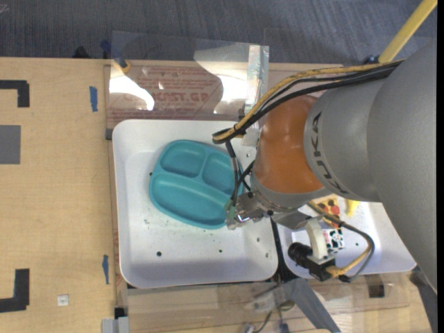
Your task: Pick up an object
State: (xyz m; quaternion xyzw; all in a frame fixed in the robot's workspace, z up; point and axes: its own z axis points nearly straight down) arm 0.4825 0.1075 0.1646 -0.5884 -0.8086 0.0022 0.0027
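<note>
A teal divided plate (191, 182) lies tilted in the left white bin (139, 241), taking up its middle. My gripper (238, 214) is low at the plate's lower right edge, close to the wall between the two bins. The grey arm and its orange band hide the plate's right side and most of the gripper. Whether the gripper touches the plate cannot be made out.
A small object with red and yellow marks (327, 205) peeks out from under the arm in the right bin (395, 252). Dark specks dot the left bin's floor in front of the plate. A clear plastic sheet (187, 82) lies behind the bins.
</note>
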